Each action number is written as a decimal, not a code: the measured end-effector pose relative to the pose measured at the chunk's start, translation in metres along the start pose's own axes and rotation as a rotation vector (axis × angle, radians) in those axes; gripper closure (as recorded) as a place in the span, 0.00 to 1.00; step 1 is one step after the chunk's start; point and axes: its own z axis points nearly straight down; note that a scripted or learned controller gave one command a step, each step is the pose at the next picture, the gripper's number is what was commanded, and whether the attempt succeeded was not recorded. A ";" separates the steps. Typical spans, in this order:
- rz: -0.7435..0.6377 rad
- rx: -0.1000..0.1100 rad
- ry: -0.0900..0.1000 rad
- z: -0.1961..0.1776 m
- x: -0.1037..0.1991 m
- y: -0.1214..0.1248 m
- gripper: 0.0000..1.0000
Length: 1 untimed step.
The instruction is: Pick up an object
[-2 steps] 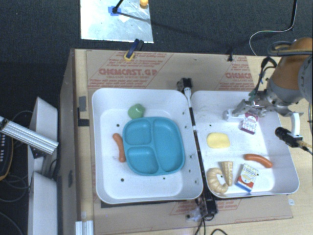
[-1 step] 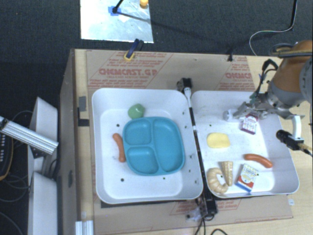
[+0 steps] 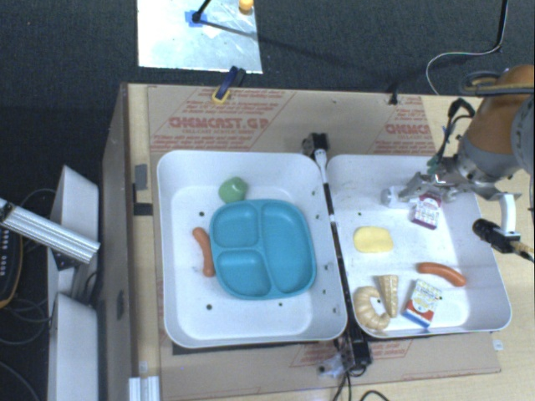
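The claw (image 3: 428, 192) hangs over the right bin (image 3: 489, 307), just above a small red-and-white packet (image 3: 425, 214). Whether it is spread or pressed together, I cannot tell. Approach step, likely; next it needs a descent onto the packet.

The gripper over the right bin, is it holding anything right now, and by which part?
Cannot be told: the gripper sits just above a small red-and-white packet, but nothing shows between its fingers.

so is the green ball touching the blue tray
Touching. The camera view shows the green ball resting against the top left rim of the blue tray, with no white bin floor showing between them.
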 end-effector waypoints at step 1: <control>0.001 -0.005 -0.007 0.002 0.007 0.003 0.00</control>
